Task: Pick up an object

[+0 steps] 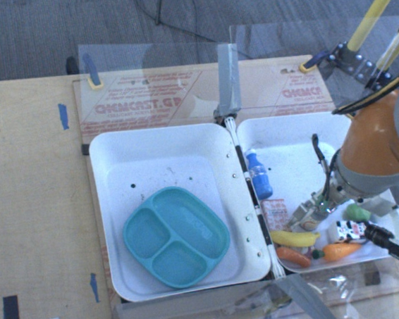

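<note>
From the overhead camera, two white bins are seen side by side: the left bin and the right bin. The arm is reached into the right bin from the right, and the gripper is lowered near the bin's floor. The spread of the fingers cannot be told, since they are small and merged with the clutter, and nothing can be made out between them. Just to the left of the fingers, a red-and-white packet is laid flat. Below them, a banana is found, and lower still a carrot and a second orange piece. To the right of the fingers a green item is seen beside the wrist. Up and to the left, a blue bottle is laid along the divider. Far to the left, a teal divided plate is set in the left bin.
</note>
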Robot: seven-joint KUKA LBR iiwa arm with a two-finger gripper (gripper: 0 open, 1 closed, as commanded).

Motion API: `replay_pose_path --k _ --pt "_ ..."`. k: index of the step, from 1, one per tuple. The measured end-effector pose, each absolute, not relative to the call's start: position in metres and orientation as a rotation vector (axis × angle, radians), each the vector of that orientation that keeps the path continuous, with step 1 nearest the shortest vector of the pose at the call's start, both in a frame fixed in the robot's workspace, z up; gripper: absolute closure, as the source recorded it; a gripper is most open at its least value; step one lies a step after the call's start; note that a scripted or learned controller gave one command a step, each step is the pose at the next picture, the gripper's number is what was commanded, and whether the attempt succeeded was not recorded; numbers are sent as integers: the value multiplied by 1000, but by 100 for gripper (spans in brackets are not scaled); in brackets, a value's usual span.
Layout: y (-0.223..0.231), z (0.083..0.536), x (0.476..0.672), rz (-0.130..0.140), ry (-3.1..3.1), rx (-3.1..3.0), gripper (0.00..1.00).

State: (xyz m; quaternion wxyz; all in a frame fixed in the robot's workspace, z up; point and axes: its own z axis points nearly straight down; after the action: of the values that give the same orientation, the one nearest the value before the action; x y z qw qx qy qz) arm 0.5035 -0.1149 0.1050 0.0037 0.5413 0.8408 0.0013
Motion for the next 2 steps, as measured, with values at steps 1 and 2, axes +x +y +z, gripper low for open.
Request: replay_pose_path --k 1,2 --pt "-123 92 513 6 2554 1805 0" --pt "-121 89 497 11 2429 1973 0"
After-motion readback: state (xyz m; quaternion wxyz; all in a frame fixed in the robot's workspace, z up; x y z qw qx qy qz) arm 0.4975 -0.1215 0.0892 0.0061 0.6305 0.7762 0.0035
